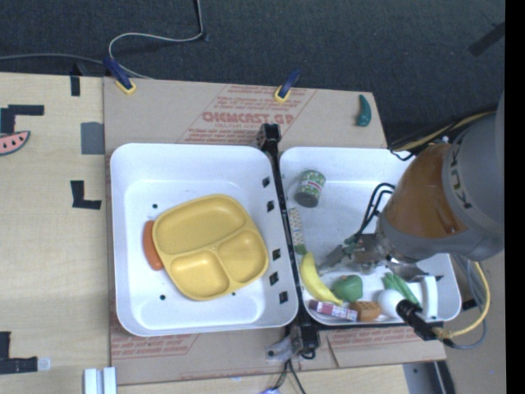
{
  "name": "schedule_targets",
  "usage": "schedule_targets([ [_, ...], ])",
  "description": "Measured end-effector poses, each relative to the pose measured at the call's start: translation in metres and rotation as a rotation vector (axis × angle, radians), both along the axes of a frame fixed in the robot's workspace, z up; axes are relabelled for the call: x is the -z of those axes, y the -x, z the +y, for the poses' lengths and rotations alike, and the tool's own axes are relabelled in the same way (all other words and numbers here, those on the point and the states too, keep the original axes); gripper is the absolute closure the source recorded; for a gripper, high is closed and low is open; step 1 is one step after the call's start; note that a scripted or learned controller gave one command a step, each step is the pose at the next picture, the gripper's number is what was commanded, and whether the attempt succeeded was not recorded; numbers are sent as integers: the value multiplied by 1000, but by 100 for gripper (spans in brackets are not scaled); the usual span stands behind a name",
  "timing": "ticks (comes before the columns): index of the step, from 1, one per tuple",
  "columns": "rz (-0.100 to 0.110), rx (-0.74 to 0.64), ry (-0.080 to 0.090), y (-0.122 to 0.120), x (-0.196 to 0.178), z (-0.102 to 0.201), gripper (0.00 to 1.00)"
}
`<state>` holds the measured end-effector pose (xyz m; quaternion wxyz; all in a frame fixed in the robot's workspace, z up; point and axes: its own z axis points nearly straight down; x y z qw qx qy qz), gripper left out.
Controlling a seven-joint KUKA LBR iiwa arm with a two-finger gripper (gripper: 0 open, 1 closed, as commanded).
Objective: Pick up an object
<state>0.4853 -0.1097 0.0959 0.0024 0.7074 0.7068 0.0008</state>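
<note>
The right bin (361, 189) holds a green can (310, 187) near its far left, a yellow banana (312, 278), a round green object (348, 286), a red-and-white tube (332, 309), a small brown piece (368, 309) and a green-and-white item (400, 290). My gripper (349, 251) reaches in from the right and hangs low over the bin, just above the round green object and right of the banana. Nothing shows between its fingers.
The left bin (131, 220) bears a yellow divided plate (211, 245) with an orange object (151, 245) peeking out at its left edge. A black divider (277, 212) runs between the bins. A teal item (363, 110) lies on the cardboard beyond the right bin.
</note>
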Motion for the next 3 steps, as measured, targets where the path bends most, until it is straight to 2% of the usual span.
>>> schedule_targets([
  [1, 1, -1, -1, 0, -9, 1, 100],
  [2, 2, -1, -2, 0, -9, 1, 0],
  [3, 3, -2, -3, 0, -18, 2, 100],
])
